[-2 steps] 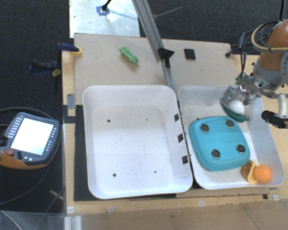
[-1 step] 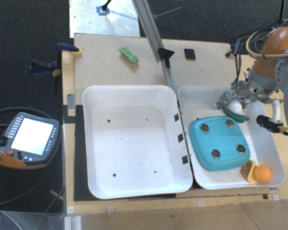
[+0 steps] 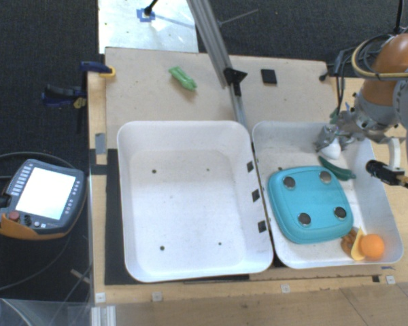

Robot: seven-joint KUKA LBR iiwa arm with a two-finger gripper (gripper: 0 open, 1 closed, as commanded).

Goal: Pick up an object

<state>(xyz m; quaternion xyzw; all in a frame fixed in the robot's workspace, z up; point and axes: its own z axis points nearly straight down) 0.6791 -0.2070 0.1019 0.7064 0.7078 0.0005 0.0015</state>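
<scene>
From where I stand, 2 white bins sit side by side on the bench; the left bin point(image 3: 183, 202) has nothing resting on its floor, and the right bin point(image 3: 377, 202) holds everything. In it I count 1 turquoise square tray point(image 3: 311, 204) lying upside down with 4 round grey feet facing up, 1 orange ball point(image 3: 372, 246) in the near right corner, 1 small yellow-brown piece point(image 3: 353, 242) touching the ball on its left, and 1 thin dark green strip point(image 3: 337, 169).

The strip's long axis runs on a slant, from upper left down to lower right, along the tray's far right edge, just touching or overlapping it. The tray sits slightly turned, its corners off square with the bin walls.

The gripper point(image 3: 331, 141) hangs over the far end of the right bin, just above the strip's upper end and beyond the tray. It's too blurred to tell how its jaws stand.

On the bare bench beyond the bins lie 1 green toy point(image 3: 183, 78) and 1 black square point(image 3: 269, 77).
</scene>
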